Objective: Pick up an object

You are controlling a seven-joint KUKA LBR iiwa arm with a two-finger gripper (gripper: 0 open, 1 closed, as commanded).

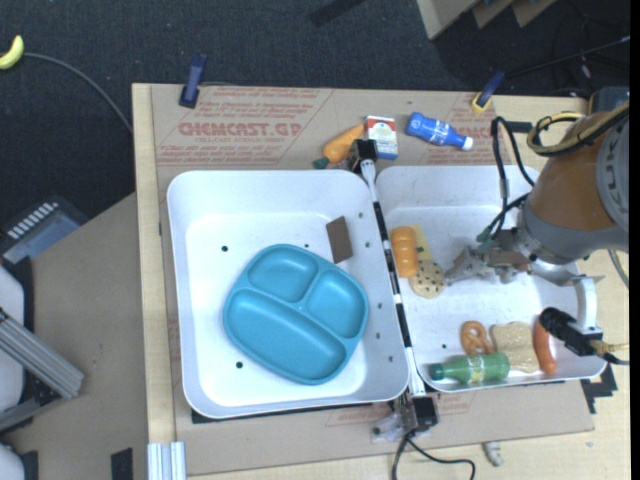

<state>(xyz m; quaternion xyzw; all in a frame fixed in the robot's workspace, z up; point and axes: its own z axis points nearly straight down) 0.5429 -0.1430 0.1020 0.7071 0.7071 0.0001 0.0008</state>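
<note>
Two white bins side by side on the bench, and the action is all on the right. The left bin (pixel 190 268) carries a big blue divided plate (pixel 295 313) and a small brown block (pixel 339 238) up near the divider, both well away from the arm. The right bin (pixel 450 183) is where the arm (pixel 575 183) reaches in, grey with its orange band, coming from the right-hand side.

Down at its tip, the gripper (pixel 470 261) sits low over the middle of the right bin, pointing left. How wide it stands I cannot tell from here; it's a dark tangle against the white floor, and nothing is visibly held in it.

Now the nearest candidates. Just to the gripper's left lies a spotted cracker-like piece (pixel 429 278), close beside the tip, with an orange roll-shaped piece (pixel 404 250) touching or almost touching it on the far side, long axis running up and down the bin, hard along the divider. So the likely target lies leftward and a touch lower from the gripper.

Further off, along the near wall: a green bottle (pixel 470 370) lying on its side, long axis left to right, a pretzel (pixel 474 337), a pale bread-like piece (pixel 515 340) and a red sausage (pixel 544 350).
</note>
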